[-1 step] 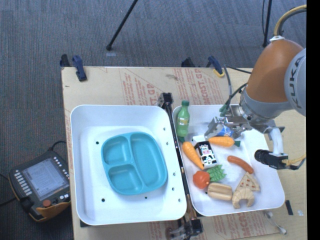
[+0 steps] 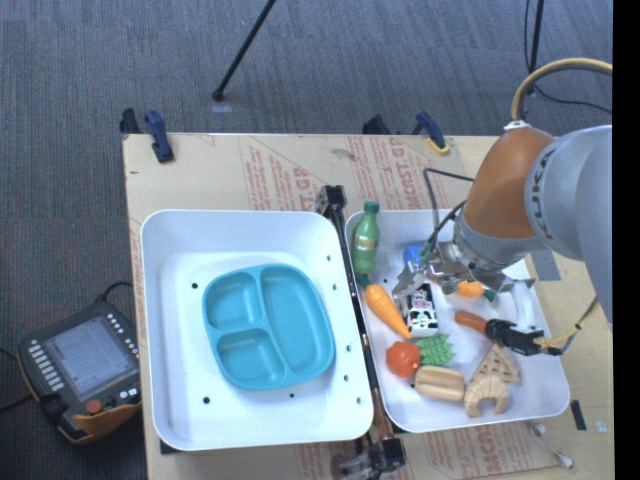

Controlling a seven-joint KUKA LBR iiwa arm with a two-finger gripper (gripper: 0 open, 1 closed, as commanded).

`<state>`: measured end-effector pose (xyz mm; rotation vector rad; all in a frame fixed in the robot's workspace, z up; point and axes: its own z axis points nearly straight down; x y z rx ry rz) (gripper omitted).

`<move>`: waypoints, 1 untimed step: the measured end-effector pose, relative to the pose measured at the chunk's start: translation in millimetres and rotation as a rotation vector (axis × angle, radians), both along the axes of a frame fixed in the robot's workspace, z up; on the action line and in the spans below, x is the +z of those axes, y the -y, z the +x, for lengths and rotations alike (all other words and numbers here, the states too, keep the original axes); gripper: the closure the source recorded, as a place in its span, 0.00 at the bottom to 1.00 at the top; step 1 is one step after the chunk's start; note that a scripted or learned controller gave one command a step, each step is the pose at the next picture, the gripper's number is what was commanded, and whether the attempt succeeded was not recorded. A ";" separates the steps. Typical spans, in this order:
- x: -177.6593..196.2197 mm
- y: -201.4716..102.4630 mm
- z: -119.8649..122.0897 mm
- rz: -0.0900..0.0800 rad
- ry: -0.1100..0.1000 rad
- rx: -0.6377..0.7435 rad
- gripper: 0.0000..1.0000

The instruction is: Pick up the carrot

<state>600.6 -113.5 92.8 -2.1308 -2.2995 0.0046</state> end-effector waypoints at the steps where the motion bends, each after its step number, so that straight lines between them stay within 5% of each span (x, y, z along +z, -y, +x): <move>1: 54.5 99.5 35.4 -0.003 0.008 0.058 0.00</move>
